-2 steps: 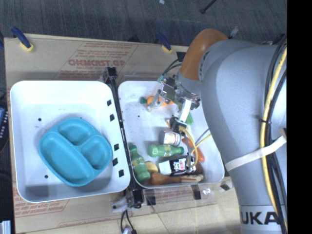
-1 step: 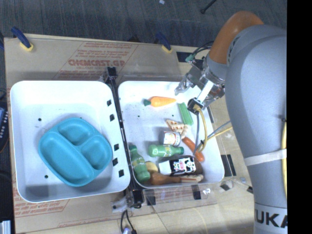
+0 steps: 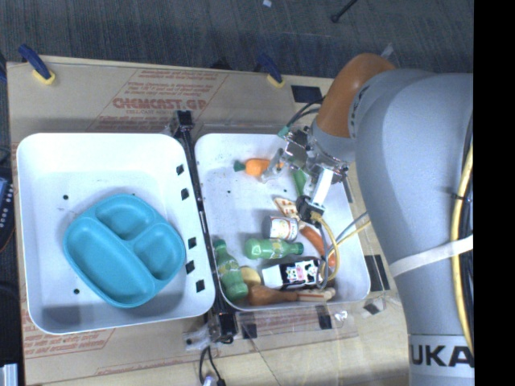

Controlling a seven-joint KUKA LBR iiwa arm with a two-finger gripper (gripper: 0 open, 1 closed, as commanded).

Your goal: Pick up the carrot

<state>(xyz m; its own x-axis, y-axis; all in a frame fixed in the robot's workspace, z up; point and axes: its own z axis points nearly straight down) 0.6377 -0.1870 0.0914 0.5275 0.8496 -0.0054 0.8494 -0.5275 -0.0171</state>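
Observation:
The carrot (image 3: 254, 166) is small and orange with a green tip on its left end. It lies on the floor of the right bin (image 3: 233, 207), near the far wall. My gripper (image 3: 283, 161) hangs just to the right of the carrot, at the end of the grey arm that comes in from the right. It is close beside the carrot, and I cannot tell whether it touches it. Cables and the wrist housing hide the gripper's lower part.
The near half of the right bin holds a pile: a small can (image 3: 283, 228), a green bottle (image 3: 273, 249), a black patterned box (image 3: 296, 273), a second green bottle (image 3: 228, 272) and a wooden spoon (image 3: 282, 296). A blue divided plate (image 3: 125, 248) sits in the left bin (image 3: 48, 159).

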